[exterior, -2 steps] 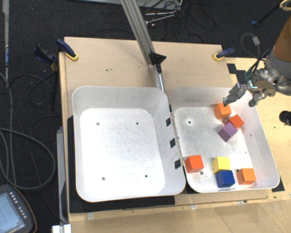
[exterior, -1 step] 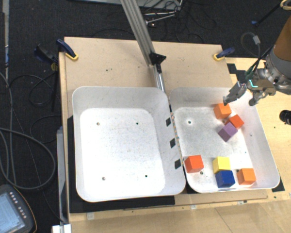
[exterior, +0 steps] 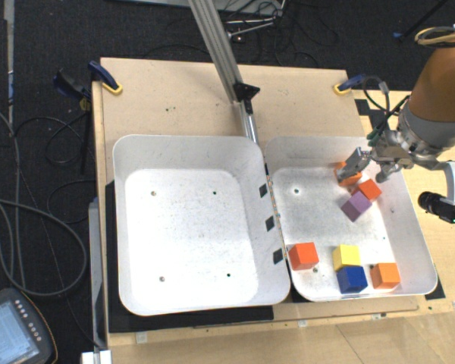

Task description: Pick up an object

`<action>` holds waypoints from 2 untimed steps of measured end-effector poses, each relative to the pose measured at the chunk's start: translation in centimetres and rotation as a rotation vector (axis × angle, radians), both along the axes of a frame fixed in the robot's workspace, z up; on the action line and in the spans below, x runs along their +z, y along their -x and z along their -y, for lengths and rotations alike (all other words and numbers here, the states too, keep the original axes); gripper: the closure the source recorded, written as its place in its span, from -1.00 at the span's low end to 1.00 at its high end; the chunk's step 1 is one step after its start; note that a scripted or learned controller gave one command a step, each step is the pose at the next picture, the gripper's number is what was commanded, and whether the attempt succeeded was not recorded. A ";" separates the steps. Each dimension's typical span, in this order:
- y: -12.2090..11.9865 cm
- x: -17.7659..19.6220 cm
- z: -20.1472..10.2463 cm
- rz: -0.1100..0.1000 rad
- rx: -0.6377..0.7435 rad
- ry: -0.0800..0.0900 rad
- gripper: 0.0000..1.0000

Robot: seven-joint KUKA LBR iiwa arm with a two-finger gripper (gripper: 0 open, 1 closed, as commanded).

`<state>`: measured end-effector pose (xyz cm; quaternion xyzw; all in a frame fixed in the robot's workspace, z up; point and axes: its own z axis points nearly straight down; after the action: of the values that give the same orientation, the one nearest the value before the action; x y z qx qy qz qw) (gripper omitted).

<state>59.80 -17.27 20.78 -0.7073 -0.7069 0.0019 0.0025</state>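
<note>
While hand (exterior: 362,165), grip state unclear, hovers over orange block (exterior: 349,174) at right bin's (exterior: 409,226) one o'clock, purple block (exterior: 356,205) may get knocked.

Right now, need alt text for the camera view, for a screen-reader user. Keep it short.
Seen from above, a grey robot arm reaches in from the right, its gripper over the right-hand white bin, right by an orange block. That bin also holds a purple block, a yellow block, a blue block and three more orange blocks. The left bin sits beside it.
</note>
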 end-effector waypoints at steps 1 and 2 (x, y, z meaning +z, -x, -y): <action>-0.1 -6.4 0.0 0.000 0.000 0.000 -1.00; -0.8 -8.5 0.3 0.029 0.001 0.010 -1.00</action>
<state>60.56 -17.52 12.29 -0.7068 -0.7073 -0.0049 -0.0111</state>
